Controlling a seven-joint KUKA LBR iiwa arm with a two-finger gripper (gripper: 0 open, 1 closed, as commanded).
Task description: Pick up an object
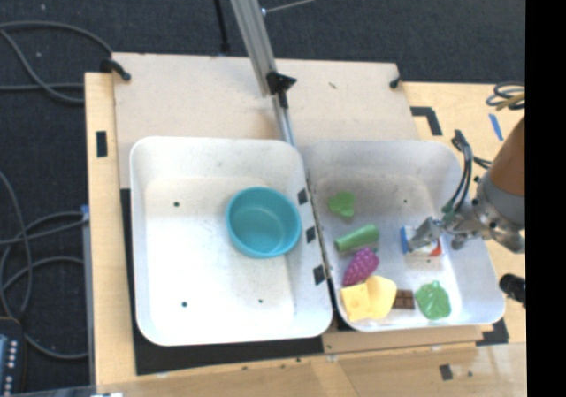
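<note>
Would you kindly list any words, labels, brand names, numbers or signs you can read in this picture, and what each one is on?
None can be read.
The small blue, white and red object by the gripper in the right bin may carry print, but it is too small and blurred to tell.

Both bins point(159, 174) look like smooth white plastic, a little speckled with dirt. Well left of the gripper point(427, 232), the blue bowl point(263, 221) seems glossy plastic. The bench point(203, 103) is matt, like pale wood board. The pole point(248, 15) behind looks metal.
</note>
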